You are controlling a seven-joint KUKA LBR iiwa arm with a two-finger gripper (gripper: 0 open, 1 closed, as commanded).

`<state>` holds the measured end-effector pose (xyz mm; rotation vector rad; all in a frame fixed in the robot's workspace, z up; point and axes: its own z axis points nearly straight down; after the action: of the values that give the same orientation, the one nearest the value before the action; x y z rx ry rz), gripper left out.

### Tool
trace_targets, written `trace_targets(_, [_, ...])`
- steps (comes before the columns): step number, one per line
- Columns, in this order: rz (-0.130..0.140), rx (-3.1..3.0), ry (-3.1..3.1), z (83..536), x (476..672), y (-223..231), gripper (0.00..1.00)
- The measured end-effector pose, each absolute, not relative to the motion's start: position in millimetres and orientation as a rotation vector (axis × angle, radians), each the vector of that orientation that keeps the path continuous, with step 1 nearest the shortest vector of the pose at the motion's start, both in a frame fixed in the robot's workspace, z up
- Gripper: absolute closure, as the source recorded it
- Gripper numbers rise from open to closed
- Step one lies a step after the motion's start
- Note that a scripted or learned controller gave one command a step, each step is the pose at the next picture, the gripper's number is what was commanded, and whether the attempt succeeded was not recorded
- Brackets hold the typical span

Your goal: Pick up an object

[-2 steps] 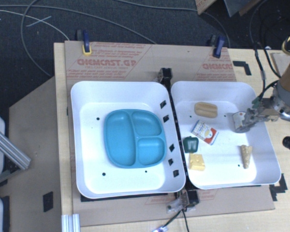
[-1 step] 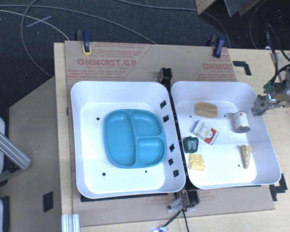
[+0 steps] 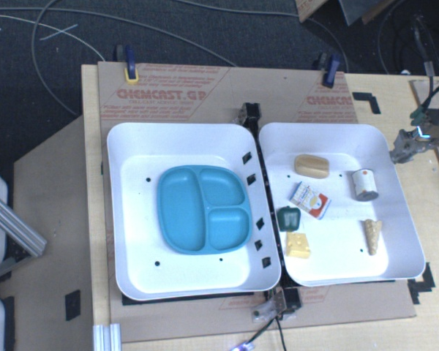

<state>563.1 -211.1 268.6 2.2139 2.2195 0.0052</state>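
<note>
The left bin (image 3: 124,196) holds a blue plate (image 3: 203,209) with three compartments, lying flat near the bin's middle. A row of black clips (image 3: 253,196) runs down the seam where the two bins meet. Just right of that seam, in the right bin (image 3: 395,262), a small dark green piece (image 3: 288,218) sits near the left wall, with a yellow cheese wedge (image 3: 298,245) just below it, the two close or touching. Up and right of the green piece lies a small red, white and blue packet (image 3: 309,199), tilted. Above the packet, apart from it, rests a tan bread roll (image 3: 312,167), lying across. Further right, a small silver can (image 3: 364,184) lies on its side near the bin's right wall. Below the can, well apart, a tan cone (image 3: 372,235) lies with its narrow end pointing down the view. The gripper (image 3: 417,139) hangs at the right edge of the view, beyond the right bin's upper right corner and over the bench (image 3: 95,159), clear of every object; whether it is open or closed cannot be told. Two clamps, blue and yellow (image 3: 131,64) and blue (image 3: 331,69), grip the bench's far edge.
</note>
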Motion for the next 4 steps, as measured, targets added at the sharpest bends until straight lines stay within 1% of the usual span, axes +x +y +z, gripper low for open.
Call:
trace_targets(1, [0.003,2.215,2.229,264.9,577.4,-152.9,1.00])
trace_targets(2, [0.001,2.216,2.230,268.9,580.4,-99.4,1.00])
trace_targets(4, [0.002,2.216,2.231,252.3,600.1,19.6,1.00])
